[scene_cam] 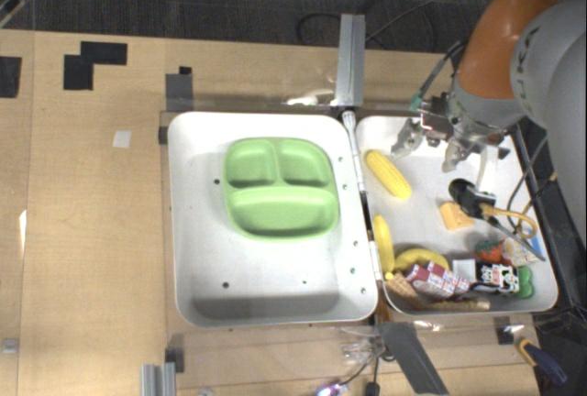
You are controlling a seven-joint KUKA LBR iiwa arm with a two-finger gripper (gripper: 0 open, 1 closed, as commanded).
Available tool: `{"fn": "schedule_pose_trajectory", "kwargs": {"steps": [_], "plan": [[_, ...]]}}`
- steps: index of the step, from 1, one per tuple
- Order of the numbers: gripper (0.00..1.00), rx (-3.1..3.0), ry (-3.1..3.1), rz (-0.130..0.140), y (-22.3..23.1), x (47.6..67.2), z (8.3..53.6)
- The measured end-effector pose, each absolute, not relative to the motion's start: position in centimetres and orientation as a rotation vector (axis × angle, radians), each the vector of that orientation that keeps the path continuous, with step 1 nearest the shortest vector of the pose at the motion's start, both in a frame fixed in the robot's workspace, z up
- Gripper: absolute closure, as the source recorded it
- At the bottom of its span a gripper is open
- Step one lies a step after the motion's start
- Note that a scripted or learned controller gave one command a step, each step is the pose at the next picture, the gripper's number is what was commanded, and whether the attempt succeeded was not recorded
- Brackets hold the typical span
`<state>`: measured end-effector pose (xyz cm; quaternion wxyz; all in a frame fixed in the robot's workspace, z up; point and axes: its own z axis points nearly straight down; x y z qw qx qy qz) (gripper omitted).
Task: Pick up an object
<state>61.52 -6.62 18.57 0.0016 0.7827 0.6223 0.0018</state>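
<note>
Pincer [429,145] open above right bin [417,186], holding nothing.

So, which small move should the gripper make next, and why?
Probably shift toward the corn cob and descend. The gripper hangs open above bare floor of the right bin, holding nothing, and the cob lies alone just beside it, apart from the clutter.

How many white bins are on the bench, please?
2: the left bin holds the green divided plate; the right bin holds the corn cob and other items.
</note>
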Motion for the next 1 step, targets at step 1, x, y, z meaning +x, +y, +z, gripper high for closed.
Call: {"fn": "schedule_pose_trajectory", "kwargs": {"steps": [1], "plan": [[0.0, 2.361, 2.06, 0.014, -9.1, 61.69, 8.95]]}}
